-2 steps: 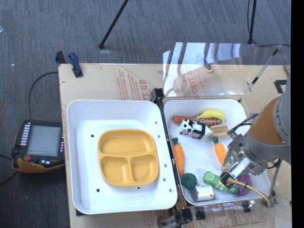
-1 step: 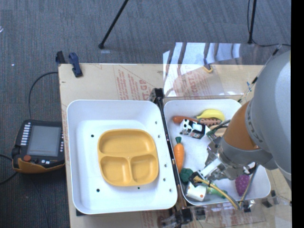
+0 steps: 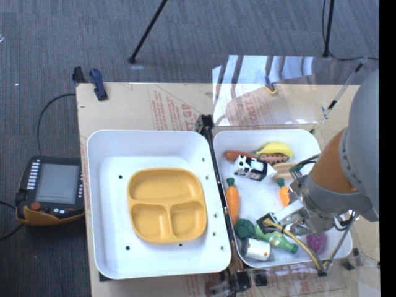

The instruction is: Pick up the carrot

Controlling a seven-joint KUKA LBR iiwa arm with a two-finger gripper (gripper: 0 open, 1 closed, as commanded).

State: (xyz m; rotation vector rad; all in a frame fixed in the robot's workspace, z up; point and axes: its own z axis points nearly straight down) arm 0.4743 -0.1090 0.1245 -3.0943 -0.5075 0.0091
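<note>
The carrot (image 3: 232,201), orange with a green top, lies along the left wall of the right bin (image 3: 309,136), its leafy end pointing to the back. My gripper (image 3: 300,221) hangs low over the front right part of that bin, to the right of the carrot and well apart from it. A second small orange piece (image 3: 283,194) with a green tip lies just behind and to the left of the gripper, partly hidden by the wrist.
The right bin also holds a banana (image 3: 275,148), a brown sausage (image 3: 237,156), a cow-patterned box (image 3: 250,167), broccoli (image 3: 244,229), a green bottle (image 3: 283,244), a white cup (image 3: 256,250) and purple grapes (image 3: 315,242). The left bin (image 3: 105,166) holds a yellow compartment plate (image 3: 167,204).
</note>
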